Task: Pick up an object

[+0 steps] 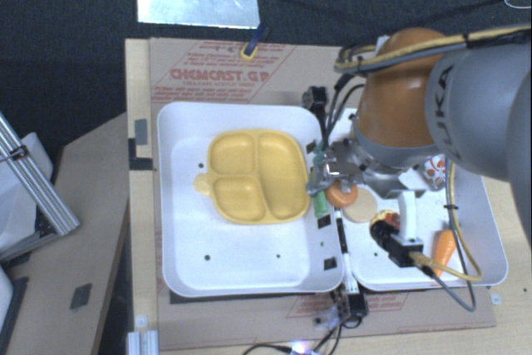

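A yellow divided plate (252, 176) lies in the left bin (191, 262). Right of the plate, past the bin wall, the gripper (326, 179) hangs above an orange round object (341, 195); whether its fingers are apart cannot be told. Farther right lies a toy carrot (444, 247).

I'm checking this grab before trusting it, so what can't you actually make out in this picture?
- Gripper: in the camera view, too small and crowded by its own wrist to tell whether the jaws are open or shut.
- Right bin: the arm covers most of its far half, so anything lying there is hidden.
- Round orange object: partly under the wrist; whether anything touches it is unclear.
- Patterned item: just a sliver, unidentifiable.
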